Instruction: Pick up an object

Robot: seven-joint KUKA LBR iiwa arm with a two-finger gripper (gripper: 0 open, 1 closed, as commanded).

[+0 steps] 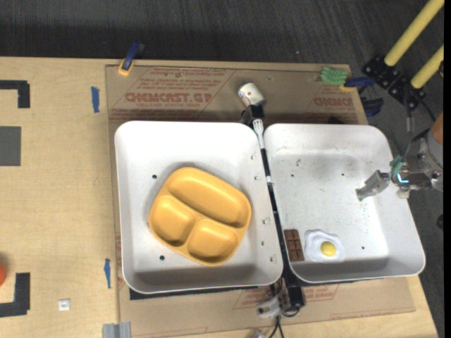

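Wooden bench (56, 210) — two white bins (134, 189)

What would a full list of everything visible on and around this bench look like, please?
white bins: two, white, side by side on the bench
sectioned tray: one, yellow, lying in the left bin
fried egg toy: one, white with a yellow yolk, near the front edge of the right bin
chocolate bar piece: one, brown, just left of the egg in the right bin
cardboard sheet: one, brown with red print, under the bins
clamps: one blue-and-yellow at the sheet's back left corner, one green at its back right
yellow poles: two, top right, off the bench
pincer: one, grey, over the right side of the right bin
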